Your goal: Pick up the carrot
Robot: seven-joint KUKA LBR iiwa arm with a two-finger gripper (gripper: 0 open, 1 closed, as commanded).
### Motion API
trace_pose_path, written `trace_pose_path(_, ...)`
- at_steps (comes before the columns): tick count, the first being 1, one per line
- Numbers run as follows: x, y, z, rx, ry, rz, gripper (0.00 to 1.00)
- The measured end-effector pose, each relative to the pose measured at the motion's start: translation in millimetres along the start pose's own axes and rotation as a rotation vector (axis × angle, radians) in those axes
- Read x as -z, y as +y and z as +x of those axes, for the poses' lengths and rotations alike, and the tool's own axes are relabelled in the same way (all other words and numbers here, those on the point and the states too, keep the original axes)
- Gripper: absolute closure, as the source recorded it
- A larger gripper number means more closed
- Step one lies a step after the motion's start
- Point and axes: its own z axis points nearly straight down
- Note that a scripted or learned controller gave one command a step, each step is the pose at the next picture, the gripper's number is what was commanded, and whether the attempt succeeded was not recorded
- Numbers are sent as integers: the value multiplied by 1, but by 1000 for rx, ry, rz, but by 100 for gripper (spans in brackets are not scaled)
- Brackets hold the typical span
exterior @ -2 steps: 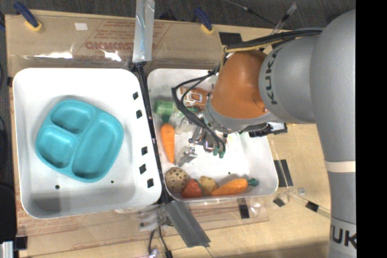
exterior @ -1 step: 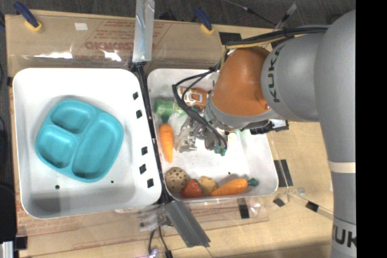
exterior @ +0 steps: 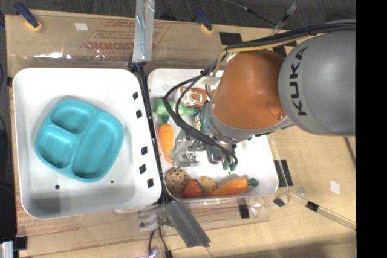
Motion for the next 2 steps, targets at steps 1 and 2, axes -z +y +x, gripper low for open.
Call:
trace_pose_path(1, 142, -14, -1, 399, -4, 3, 100)
trace_pose_path(2, 120, -38, -49, 738, 2, 0, 100)
